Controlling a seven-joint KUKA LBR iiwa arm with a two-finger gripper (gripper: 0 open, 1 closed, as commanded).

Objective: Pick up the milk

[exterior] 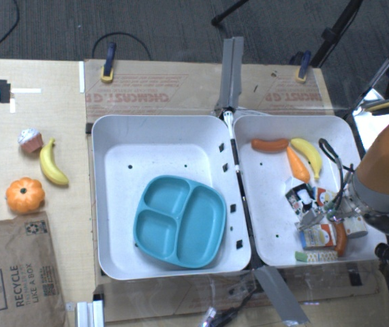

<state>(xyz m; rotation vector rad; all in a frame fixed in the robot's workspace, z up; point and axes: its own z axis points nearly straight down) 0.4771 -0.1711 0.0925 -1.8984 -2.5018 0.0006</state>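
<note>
Milk: small carton, lying in near right corner of right bin, touching a sausage-like item on its right. Not lifted; resting on bin floor. Tool: low over the clutter just beyond the carton, amid black-and-white packaging; spread of the tool impossible to tell, nothing visibly clasped. Progress: approach stage at most; grasp and lift outstanding. Also in right bin: hot dog, yellow banana, carrot. Left bin: blue divided plate.
</note>
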